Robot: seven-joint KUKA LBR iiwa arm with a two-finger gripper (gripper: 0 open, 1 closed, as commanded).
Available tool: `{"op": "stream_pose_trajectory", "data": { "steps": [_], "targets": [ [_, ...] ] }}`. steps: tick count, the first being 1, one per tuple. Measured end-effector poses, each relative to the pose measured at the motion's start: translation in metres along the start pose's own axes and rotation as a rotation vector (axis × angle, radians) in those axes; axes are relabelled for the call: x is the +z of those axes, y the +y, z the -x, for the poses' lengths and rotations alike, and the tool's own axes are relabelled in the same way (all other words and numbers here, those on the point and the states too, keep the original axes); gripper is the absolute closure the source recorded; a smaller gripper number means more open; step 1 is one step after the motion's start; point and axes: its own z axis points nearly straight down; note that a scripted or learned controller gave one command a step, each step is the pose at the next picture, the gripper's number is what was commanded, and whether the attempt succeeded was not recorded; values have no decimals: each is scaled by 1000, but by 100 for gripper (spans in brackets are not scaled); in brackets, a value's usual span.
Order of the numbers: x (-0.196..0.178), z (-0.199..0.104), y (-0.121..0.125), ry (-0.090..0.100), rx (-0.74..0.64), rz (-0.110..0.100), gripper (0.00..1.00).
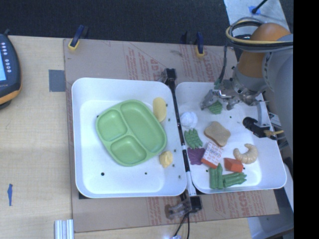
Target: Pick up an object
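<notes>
Progress looks early to us: the hand (pixel 218 101) is down in the far part of the right bin (pixel 279 176), right at a small green toy (pixel 215 108) that may be a piece of broccoli. We judge this as the reach or the closing step of the pick, with the lift wholly left to do. The green piece lies just at the metal fingertips, but we cannot tell how far apart they stand, nor whether the piece is truly between them or only beside them.

Other candidates in the same bin lie untouched: a toy bread slice (pixel 217 133), a croissant (pixel 246 154), a white ball-like item (pixel 189 118), a green leafy piece (pixel 193 138), a purple piece (pixel 195 156), an orange-red block (pixel 233 165) and green bean pods (pixel 225 179) at the near edge. A small card (pixel 213 154) with red print lies among them.

Across the divide, the left bin (pixel 89 183) bears a green divided plate (pixel 131 132), with two pale yellow toy pieces beside it, one at the far corner (pixel 159 109) and one at the near corner (pixel 166 159).

As for writing, the card's red lettering is too small to read. The cardboard sheet (pixel 124 54) under the bins carries faint red printed lines, also unreadable. A pendant (pixel 7 68) on the bench's left shows buttons but no legible label.
</notes>
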Motion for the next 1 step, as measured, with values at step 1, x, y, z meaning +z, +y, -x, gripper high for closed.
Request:
{"op": "stream_pose_trajectory", "data": {
  "steps": [1],
  "targets": [
    [2, 3, -78, 3, 4, -15, 0]
  ]
}}
